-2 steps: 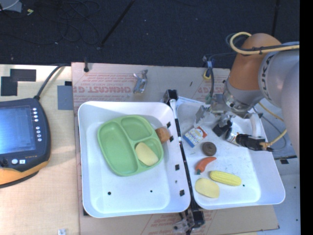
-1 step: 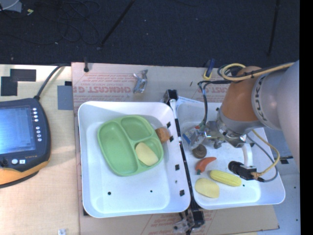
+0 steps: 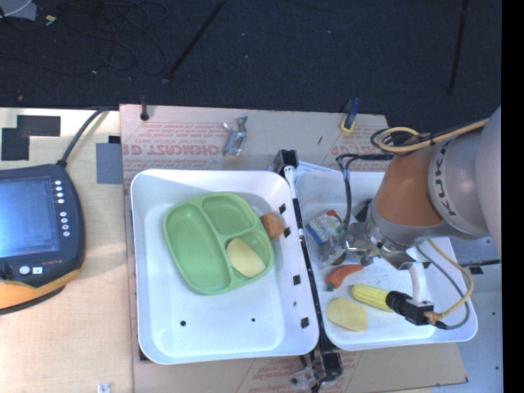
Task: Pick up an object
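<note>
You are looking down on a bench (image 3: 82, 318) with two white bins. The arm's tool (image 3: 348, 248) is lowered into the right bin (image 3: 458, 330), among a small packet (image 3: 321, 226), an orange piece (image 3: 342, 275), a yellow corn cob (image 3: 372, 296) and a pale yellow lump (image 3: 347, 314). Its state cannot be told. The left bin (image 3: 213, 334) holds a green divided tray (image 3: 196, 248).

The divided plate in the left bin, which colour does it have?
Light green. The divided plate shows clearly in the camera view, with a pale yellow piece lying in one compartment.
</note>
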You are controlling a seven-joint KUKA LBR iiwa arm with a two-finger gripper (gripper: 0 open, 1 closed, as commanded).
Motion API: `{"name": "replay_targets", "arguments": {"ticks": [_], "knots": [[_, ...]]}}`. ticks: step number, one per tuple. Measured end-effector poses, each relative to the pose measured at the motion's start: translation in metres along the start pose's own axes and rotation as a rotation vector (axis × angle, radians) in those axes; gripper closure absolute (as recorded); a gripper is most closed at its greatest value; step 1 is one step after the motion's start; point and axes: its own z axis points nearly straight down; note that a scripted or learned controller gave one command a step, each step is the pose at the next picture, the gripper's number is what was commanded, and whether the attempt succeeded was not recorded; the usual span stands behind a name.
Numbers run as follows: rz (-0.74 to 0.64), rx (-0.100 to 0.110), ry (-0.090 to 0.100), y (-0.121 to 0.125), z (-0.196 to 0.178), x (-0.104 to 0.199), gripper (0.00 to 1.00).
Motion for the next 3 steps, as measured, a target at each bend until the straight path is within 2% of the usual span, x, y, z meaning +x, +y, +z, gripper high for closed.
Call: {"name": "replay_targets", "arguments": {"ticks": [1, 2, 3], "knots": [[0.000, -0.001, -0.001, -0.029, 0.000, 0.006, 0.00], [0.003, 0.001, 0.006, -0.027, -0.012, 0.007, 1.00], [-0.009, 0.001, 0.003, -0.065, -0.128, 0.071, 1.00]]}}
